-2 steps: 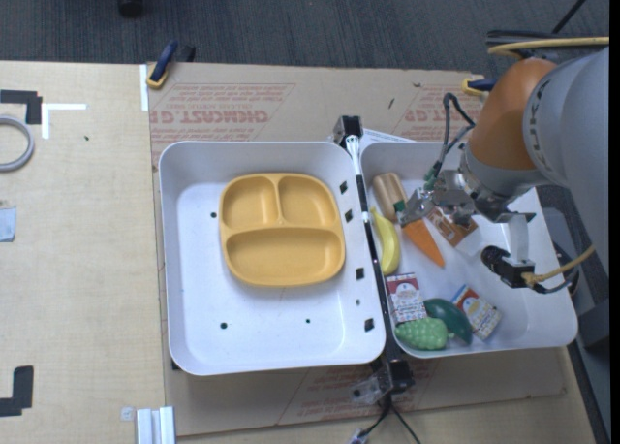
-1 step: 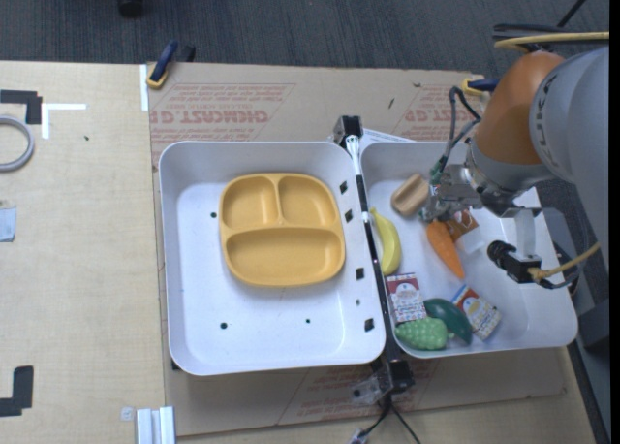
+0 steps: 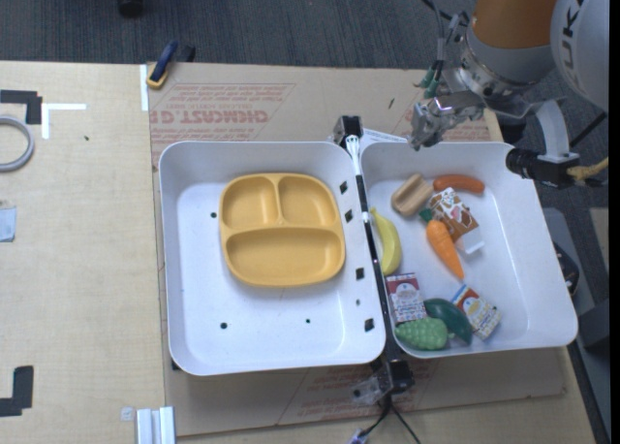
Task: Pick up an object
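My pincer (image 3: 426, 127) hangs over the far rim of the right bin (image 3: 528, 268), and honestly I can't tell if it's open or closed from here. Nothing's in it. Nearest grab is the bread roll (image 3: 410, 195), with the sausage (image 3: 457, 183) just beside it. I'd drop straight down on the roll, well clear of the bin wall.

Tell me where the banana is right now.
In the camera view the banana lies in the right bin, against its left wall by the divider, left of the carrot and above a small red carton.
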`<state>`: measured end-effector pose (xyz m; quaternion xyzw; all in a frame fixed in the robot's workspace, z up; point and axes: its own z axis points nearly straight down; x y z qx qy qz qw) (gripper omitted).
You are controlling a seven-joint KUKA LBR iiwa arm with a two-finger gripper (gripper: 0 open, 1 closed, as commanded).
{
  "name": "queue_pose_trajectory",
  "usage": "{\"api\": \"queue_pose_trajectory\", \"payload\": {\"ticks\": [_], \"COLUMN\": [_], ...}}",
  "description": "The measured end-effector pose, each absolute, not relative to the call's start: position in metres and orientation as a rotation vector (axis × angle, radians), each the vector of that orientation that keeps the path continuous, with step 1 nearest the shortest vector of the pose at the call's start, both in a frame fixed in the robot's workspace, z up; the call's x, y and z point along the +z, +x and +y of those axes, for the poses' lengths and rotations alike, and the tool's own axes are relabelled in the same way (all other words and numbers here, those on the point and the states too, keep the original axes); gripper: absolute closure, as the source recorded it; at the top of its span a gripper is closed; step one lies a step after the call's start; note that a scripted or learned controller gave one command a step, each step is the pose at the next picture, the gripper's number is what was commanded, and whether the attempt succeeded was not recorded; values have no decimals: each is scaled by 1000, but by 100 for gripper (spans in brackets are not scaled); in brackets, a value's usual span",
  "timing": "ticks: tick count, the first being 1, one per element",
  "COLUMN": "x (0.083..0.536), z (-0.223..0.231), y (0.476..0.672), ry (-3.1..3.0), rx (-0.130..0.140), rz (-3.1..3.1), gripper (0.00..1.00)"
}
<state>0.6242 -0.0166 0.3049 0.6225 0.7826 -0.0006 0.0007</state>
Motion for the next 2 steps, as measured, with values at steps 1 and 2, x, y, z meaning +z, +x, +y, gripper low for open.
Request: {"api": "queue_pose_trajectory", "payload": {"ticks": [1, 2], "x": [542, 542], "z": [-62, -62], "y": [563, 563], "ry": [2045, 2046], "rx": [-1, -1], "rz": [2381, 2381], "gripper": [100, 0]}}
